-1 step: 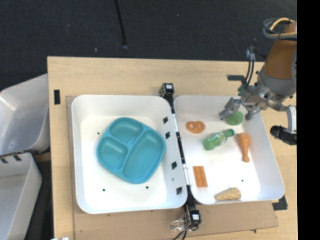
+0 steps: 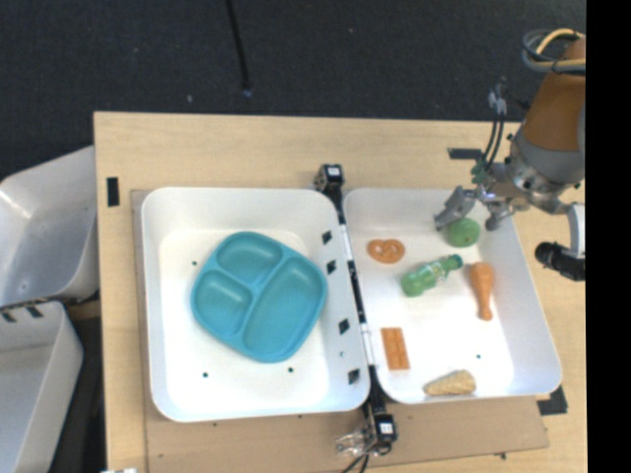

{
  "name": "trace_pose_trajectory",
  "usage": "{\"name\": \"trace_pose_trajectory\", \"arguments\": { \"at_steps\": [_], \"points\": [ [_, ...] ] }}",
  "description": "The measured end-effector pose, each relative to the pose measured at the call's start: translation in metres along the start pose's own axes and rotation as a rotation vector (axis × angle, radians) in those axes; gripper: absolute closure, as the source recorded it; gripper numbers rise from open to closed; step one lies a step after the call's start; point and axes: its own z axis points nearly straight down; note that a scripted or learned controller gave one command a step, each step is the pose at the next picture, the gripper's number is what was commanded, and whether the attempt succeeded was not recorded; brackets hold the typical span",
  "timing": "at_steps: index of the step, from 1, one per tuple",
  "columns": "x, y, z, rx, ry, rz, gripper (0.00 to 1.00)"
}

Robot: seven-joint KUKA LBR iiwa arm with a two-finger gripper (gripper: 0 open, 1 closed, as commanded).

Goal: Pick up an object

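left bin [image 2: 168, 264] w/ blue divided plate [image 2: 259, 295] untouched | right bin [image 2: 513, 363]: gripper [image 2: 476, 211] fingers spread wide round green ball [image 2: 460, 231] at far edge, nothing pinched yet; ball prob rolls out on close | green bottle [image 2: 430, 275], carrot [image 2: 482, 288] nearby; could get bumped

One fixed camera, high above the bench, looking down at a slant

It stands far enough off to take in both white bins whole: the left bin [image 2: 158, 264] toward 9 o'clock, the right bin [image 2: 523, 294] toward 3 o'clock, bench edge and dark floor toward 12; the arm [image 2: 554, 116] enters at about 2 o'clock
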Motion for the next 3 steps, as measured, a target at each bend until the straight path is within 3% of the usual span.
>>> {"name": "trace_pose_trajectory", "arguments": {
  "at_steps": [2, 3],
  "points": [
    [-0.011, -0.004, 0.097, 0.003, -0.003, 0.003, 0.0],
    [-0.012, -0.002, 0.083, -0.003, -0.004, 0.002, 1.0]
  ]
}}
